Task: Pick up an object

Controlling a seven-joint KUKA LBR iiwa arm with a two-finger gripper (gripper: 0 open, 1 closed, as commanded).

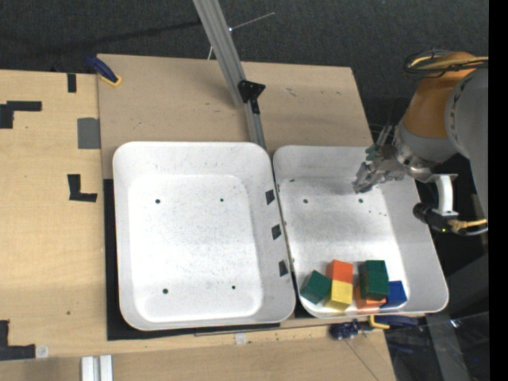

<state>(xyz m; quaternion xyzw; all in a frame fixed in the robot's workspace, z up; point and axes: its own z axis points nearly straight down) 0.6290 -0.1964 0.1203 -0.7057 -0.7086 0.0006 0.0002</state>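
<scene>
Nearest the camera, at the front edge of the right bin (413,244), a small cluster of coloured blocks lies packed together against the bin's near wall. A green block (316,286) sits at the left of the group, touching a yellow block (341,293) beside it. An orange block (341,271) rests just behind the yellow one. To the right stands a dark green block (374,278), with a blue block (395,294) at its right side near the bin's corner, and a sliver of another orange piece shows low between them. Just outside the bin's front rim, a small dark blue object (347,331) lies on the worktop (167,94).

The left bin (194,232) sits beside the right one, their inner rims touching, with black clips along the seam.

Farther back, the hand (367,178) hangs over the rear part of the right bin, near its back right wall and well apart from the blocks. Nothing is seen between its fingers; whether they are apart or together cannot be told from this angle. Behind it the grey arm rises to the orange band (429,109) at the right.

At the far side, a slanted metal pole (222,38) crosses the worktop, and a small blue and yellow item (104,69) lies near the back left corner.
</scene>
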